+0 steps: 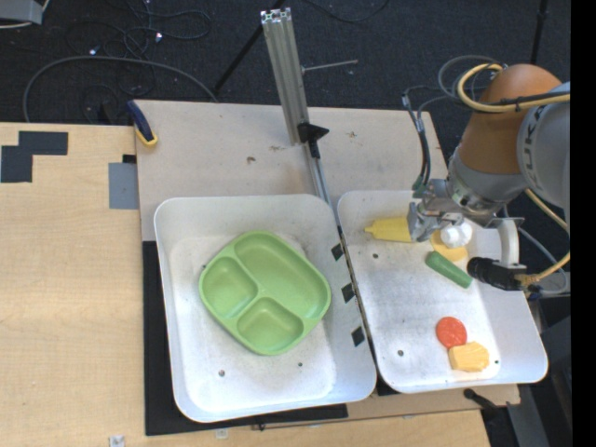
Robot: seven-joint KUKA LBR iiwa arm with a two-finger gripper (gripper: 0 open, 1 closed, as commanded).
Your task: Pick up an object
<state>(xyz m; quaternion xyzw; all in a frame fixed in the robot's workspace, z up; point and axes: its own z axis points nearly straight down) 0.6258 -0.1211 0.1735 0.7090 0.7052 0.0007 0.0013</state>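
Smooth green sectioned tray; tool beside yellow wedge.

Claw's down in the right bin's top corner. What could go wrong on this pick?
1. The claw sits among a yellow piece, a white piece and a green stick; it may nudge one or catch two.
2. It works close to the right bin's far rim, so it may bump the rim or an item may get pushed against it.
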